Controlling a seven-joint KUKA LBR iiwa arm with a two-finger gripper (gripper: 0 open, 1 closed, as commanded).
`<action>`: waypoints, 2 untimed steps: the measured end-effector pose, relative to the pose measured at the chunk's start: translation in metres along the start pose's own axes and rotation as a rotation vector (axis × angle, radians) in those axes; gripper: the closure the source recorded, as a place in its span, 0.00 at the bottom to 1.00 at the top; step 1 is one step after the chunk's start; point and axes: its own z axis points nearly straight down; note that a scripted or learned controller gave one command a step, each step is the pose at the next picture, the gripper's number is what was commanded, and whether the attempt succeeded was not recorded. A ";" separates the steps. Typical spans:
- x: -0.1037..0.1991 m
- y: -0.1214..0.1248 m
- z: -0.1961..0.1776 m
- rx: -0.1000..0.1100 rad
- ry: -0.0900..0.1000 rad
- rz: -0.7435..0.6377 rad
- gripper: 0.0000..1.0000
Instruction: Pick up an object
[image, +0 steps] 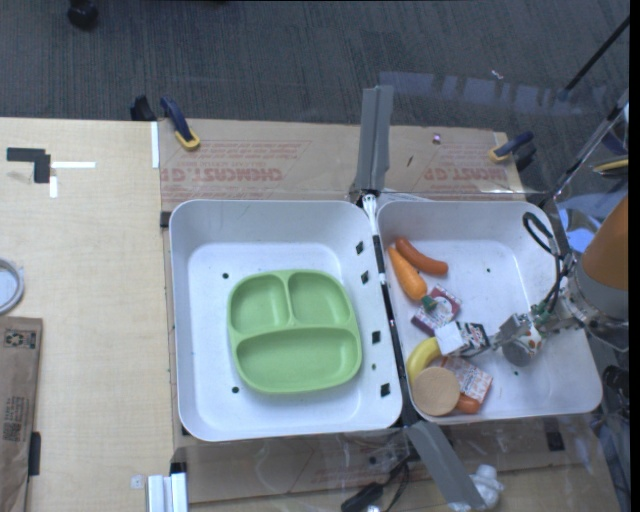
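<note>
Toy food (440, 345) lies heaped in the right bin (500, 225), where we see our end effector (478, 338) low beside it, grip state unclear.

My arm (610, 255) reached in from the right, its orange band showing at the edge and the grey wrist (585, 300) angled down and to the left. My gripper (478, 340) hung low, pointing leftward, with the wrist behind it to the right and slightly above. Cables looped up beside the wrist. My fingertips were too small and cluttered in the view to tell how they stood.
</note>
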 end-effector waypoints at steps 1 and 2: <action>-0.002 -0.001 -0.007 0.001 -0.004 0.004 1.00; 0.000 0.000 -0.007 0.003 0.000 0.002 0.00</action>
